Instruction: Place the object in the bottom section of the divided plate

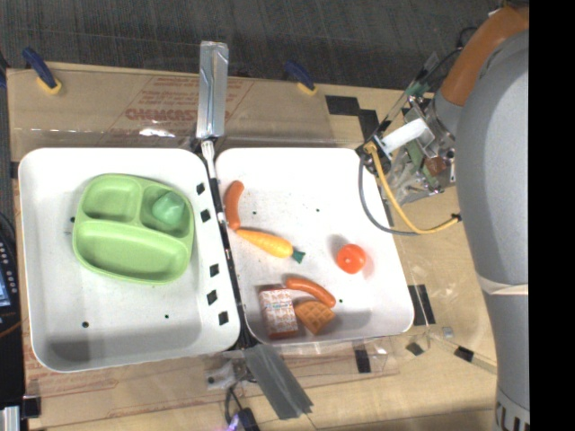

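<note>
A green divided plate [99,241] lies in the left bin [54,330]; its upper right section holds a green round object [167,208], and its wide bottom section faces the front. The right bin [377,205] holds a sausage [234,202], a toy carrot [265,241], a red tomato [351,258], a second sausage [311,289], a waffle piece [314,316] and a small printed packet [278,312]. My gripper [415,155] hovers over the right bin's upper right rim, tangled in cables, away from all the objects.
A metal clamp bar [213,88] stands at the back between the bins. The grey arm [503,196] with its orange band fills the right side. A yellow cable [395,214] loops over the right bin's edge. Grey tape [278,380] lies at the front.
</note>
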`<control>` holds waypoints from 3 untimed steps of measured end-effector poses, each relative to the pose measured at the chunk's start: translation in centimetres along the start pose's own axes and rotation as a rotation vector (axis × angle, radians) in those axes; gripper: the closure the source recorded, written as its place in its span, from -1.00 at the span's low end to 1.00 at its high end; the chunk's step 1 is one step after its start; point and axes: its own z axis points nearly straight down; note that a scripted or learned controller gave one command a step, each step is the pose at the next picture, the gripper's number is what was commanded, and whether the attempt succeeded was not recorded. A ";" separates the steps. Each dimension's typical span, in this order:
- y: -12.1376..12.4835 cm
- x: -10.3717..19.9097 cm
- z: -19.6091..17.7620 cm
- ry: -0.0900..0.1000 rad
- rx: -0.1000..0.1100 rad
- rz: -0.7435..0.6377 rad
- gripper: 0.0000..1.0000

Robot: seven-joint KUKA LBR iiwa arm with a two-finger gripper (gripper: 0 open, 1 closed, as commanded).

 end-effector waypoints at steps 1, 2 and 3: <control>-2.0 -1.4 5.2 0.003 -0.002 0.012 1.00; -1.5 -8.3 5.7 0.004 -0.003 0.030 1.00; -5.1 -2.5 18.4 0.008 -0.005 -0.027 1.00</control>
